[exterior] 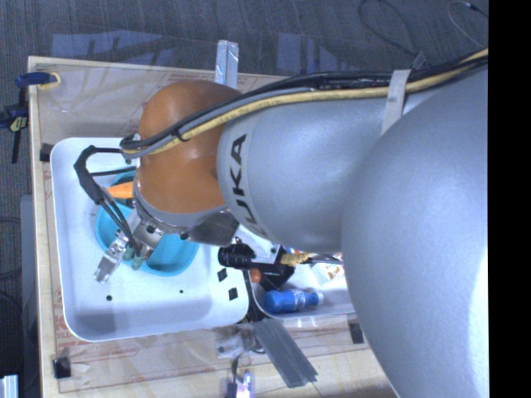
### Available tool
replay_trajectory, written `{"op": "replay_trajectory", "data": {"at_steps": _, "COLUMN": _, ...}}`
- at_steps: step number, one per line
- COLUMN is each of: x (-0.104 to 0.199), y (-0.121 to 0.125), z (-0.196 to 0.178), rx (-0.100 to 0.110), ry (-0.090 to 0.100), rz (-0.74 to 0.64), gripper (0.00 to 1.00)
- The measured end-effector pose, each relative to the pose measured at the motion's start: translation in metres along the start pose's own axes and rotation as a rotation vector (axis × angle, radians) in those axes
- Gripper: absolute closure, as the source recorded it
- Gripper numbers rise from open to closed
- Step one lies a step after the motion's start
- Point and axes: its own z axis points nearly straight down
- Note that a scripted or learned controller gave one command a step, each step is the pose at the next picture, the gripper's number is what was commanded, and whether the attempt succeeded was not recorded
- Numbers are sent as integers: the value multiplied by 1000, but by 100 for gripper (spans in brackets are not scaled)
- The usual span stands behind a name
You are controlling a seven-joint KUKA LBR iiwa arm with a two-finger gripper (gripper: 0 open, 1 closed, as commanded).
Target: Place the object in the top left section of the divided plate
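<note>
The left bin [70,222] sits on the desk [50,89] and holds a blue plate [170,259], mostly hidden by the arm [332,181]. An orange object [121,191] lies at the plate's upper left edge, just beside the arm's orange band [178,152]. The gripper [112,264] hangs over the plate's left side, pointing down-left; how far open it is cannot be told, and nothing shows between its fingers. Further right, a blue bottle [290,300] lies in the right bin [265,309] under the arm.
</note>
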Motion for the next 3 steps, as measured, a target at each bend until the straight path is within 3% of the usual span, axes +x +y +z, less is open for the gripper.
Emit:
{"op": "replay_trajectory", "data": {"at_steps": 1, "x": -36, "y": -45, "z": -37, "rx": -3, "ry": -4, "rz": -515, "gripper": 0}}
{"op": "replay_trajectory", "data": {"at_steps": 2, "x": -18, "y": -21, "z": 27, "rx": 2, "ry": 2, "rz": -312, "gripper": 0}}
{"op": "replay_trajectory", "data": {"at_steps": 3, "x": -88, "y": -5, "z": -78, "rx": 0, "ry": 0, "rz": 161, "gripper": 0}}
